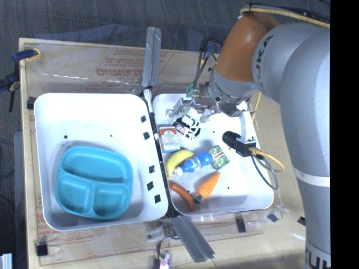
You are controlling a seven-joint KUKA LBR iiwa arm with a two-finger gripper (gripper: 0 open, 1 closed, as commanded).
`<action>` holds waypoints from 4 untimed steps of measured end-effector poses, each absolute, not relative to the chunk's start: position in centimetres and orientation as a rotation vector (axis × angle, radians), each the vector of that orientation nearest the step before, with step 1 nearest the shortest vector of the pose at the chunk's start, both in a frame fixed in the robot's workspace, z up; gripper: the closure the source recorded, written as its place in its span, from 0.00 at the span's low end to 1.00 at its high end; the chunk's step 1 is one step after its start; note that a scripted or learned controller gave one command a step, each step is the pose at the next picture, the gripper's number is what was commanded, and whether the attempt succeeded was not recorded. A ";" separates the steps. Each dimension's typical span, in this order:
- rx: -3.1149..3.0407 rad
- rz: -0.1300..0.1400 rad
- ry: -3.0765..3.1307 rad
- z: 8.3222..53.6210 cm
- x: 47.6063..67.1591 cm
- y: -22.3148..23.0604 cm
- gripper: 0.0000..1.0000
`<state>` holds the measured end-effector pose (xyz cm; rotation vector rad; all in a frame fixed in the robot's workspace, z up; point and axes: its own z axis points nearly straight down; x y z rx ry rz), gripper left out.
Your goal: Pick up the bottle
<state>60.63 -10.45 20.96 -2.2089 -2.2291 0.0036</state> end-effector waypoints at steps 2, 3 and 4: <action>-2.202 -0.026 -2.269 10.5 55.3 -18.6 0.00; -2.037 -0.023 -2.429 10.6 54.4 -18.6 0.00; -2.029 -0.021 -2.431 11.6 54.4 -18.6 1.00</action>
